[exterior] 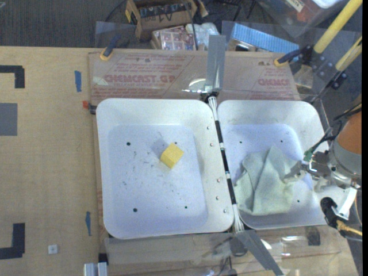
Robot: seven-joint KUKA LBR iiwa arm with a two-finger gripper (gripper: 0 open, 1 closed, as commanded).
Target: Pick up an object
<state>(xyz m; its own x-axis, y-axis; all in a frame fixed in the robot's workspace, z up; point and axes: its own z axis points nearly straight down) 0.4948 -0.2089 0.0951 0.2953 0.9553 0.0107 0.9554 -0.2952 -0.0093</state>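
Approach step: the pincer (299,171), at the frame's right, touches the pale cloth (265,183) in the right bin (253,112); its opening cannot be told. Next: close and lift

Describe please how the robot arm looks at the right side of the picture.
The arm has an orange band above a grey and silver wrist. The gripper is small and metallic, with a green spot near it. Black cables run along the arm, and a white part sits below the wrist.

Bright, even overhead light; glare whitens both bins (115,114), shadows faint, detail slightly soft.
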